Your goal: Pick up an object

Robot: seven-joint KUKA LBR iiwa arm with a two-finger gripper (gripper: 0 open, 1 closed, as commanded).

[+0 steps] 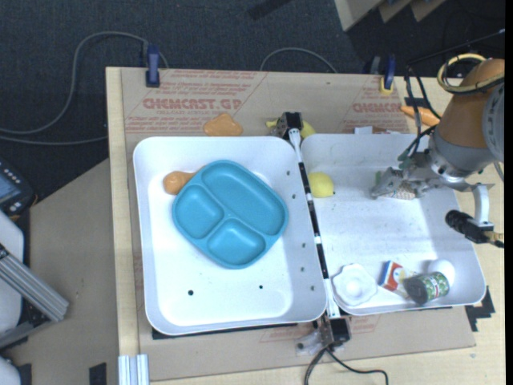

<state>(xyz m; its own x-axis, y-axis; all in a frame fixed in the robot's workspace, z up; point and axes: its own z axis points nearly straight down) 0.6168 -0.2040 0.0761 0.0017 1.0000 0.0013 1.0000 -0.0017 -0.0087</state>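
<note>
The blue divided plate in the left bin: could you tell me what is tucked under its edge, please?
An orange object pokes out from under the blue plate's upper-left edge. The rest of it is covered, so its shape cannot be told.

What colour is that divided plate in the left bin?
Light blue divided plate, seen in the camera view.

Dark carpet floor [200,14] beyond a tan bench [124,215]; grey cable [80,62] looping across; metal rail [28,283] lower left.
</note>
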